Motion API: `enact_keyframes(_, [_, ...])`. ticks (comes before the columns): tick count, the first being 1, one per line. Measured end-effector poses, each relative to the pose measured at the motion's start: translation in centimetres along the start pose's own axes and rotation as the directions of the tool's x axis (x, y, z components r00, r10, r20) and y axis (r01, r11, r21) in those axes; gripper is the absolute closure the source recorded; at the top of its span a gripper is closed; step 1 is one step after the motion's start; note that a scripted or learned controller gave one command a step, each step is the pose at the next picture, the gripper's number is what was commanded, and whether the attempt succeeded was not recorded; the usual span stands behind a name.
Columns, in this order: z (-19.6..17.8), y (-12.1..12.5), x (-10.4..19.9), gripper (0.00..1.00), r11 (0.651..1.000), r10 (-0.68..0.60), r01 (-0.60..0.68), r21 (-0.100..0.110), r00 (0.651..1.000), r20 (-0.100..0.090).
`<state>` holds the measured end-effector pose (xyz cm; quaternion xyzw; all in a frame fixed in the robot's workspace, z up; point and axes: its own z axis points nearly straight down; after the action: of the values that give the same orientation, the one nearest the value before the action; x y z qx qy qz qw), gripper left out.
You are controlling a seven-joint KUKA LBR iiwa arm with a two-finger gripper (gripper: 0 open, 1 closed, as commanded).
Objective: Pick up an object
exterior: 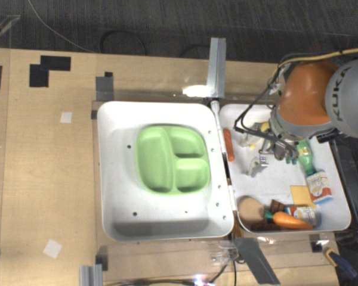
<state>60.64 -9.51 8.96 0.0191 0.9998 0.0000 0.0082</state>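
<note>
Right bin (340, 216): carrot (291, 221), bottle (304, 157) | gripper (258, 167) above floor, grip state unclear | left bin: green tray (172, 158)

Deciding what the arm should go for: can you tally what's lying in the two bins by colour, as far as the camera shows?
Green: 2, the divided tray in the left bin and a bottle in the right bin
Orange: 2, a carrot and a thin stick
Yellow: 1, a flat block
Tan: 1, a round piece
Total: 6 told apart; more clutter lies half hidden under the arm.

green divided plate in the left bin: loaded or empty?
Empty. The green divided plate lies flat in the left bin; all three compartments show bare green, nothing in them.
</note>
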Motion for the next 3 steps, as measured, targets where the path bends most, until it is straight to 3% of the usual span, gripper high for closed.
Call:
enact_keyframes(1, [-0.1, 1.1, 2.4, 0.0, 0.993, 0.117, -0.117, 0.001, 0.993, 0.0])
enact_keyframes(2, [-0.2, -2.0, 5.8, 0.0, 0.976, 0.219, -0.219, 0.0, 0.976, 0.001])
enact_keyframes(3, [0.1, -5.2, -1.0, 0.0, 0.948, 0.318, -0.318, 0.003, 0.948, -0.001])
